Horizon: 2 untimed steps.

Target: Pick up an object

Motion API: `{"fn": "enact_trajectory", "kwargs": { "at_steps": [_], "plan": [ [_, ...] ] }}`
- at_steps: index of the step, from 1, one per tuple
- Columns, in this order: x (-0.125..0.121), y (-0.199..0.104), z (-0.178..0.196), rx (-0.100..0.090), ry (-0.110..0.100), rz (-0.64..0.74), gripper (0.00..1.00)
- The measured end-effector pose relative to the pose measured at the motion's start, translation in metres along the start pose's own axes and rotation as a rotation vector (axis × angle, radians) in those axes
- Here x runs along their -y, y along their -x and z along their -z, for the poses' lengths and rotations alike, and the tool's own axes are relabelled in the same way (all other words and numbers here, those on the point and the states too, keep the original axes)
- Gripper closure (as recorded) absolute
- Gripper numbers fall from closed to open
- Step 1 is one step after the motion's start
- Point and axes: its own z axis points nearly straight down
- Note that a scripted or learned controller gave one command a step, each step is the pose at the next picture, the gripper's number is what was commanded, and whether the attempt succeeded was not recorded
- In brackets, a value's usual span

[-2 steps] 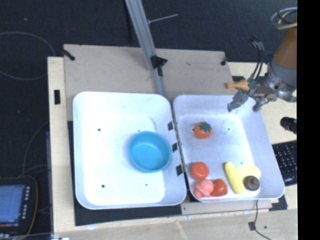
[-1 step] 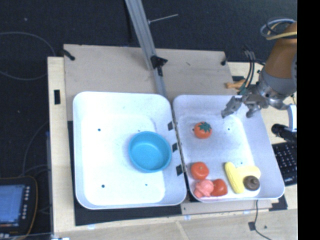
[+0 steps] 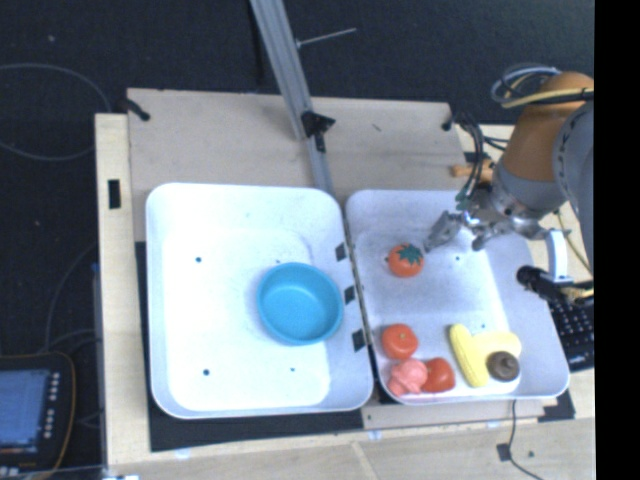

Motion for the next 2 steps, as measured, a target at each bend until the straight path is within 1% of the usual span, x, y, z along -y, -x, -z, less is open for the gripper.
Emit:
{"fn": "enact_trajectory", "kwargs": {
  "at_steps": [1, 2],
  "plan": [
    [0.0, 0.001, -0.027, 0.0, 0.0, 0.0, 0.0],
    [-0.002, 0.003, -0.012, 0.004, 0.008, 0.003, 1.0]
  ]
}}
